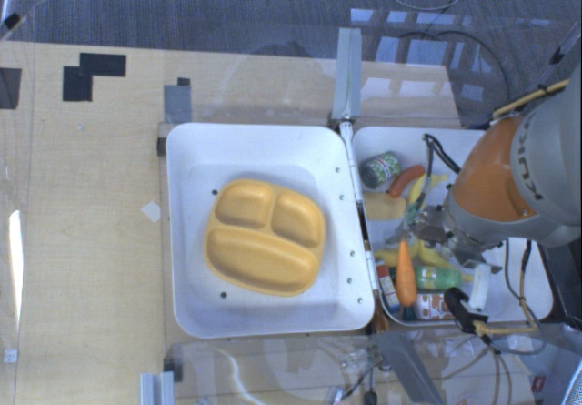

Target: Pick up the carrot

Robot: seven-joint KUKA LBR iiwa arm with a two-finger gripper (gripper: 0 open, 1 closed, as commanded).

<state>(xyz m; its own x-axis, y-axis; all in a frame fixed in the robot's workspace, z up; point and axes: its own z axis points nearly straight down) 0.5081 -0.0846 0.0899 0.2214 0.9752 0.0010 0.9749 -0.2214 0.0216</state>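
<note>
Carrot (404, 272) lies in the right bin (544, 289), near its left wall, long axis running roughly up-down in view, tip toward the top. Gripper (435, 235) sits just right of and slightly above it, among the clutter. Can't tell whether it's released or clenched; nothing visibly held. Carrot not yet picked.

The grey arm (536, 176) (orange band above the wrist) reaches in from the right.
</note>
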